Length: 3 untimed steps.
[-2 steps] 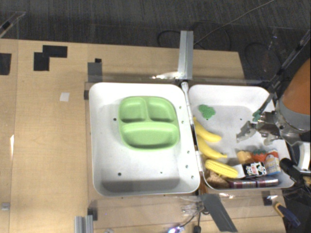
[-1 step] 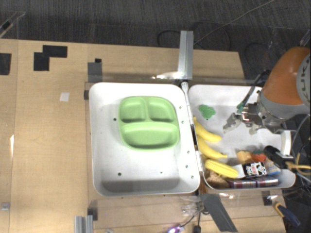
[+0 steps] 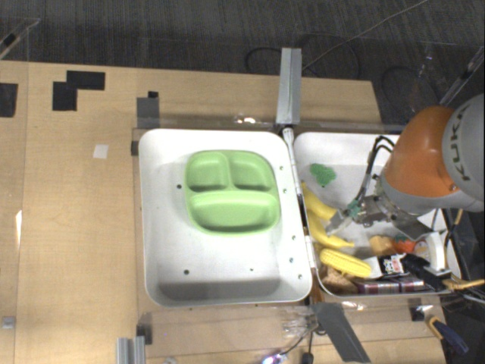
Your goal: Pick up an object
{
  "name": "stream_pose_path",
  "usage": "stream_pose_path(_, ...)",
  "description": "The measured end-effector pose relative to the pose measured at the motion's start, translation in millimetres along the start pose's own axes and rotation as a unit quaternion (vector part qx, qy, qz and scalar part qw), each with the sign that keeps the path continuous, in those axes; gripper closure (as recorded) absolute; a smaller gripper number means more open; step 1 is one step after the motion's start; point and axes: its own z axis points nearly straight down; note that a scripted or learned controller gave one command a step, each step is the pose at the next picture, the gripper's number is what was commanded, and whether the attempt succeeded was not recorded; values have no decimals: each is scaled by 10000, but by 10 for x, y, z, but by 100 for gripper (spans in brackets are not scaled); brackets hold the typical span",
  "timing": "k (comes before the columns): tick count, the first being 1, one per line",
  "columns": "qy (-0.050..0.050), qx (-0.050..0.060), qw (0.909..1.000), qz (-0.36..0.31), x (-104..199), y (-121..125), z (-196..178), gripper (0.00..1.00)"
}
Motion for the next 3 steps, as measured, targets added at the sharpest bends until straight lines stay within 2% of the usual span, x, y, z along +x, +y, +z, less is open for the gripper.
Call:
stream_pose_path(1,-5,-32,10000,1,0,24,-115,100)
stream_pose_path(2,-5,-31,10000,1,-1,23,-114,0)
stream_pose_path(3,-41,-170,9996,-232,-308,-250,194,0)
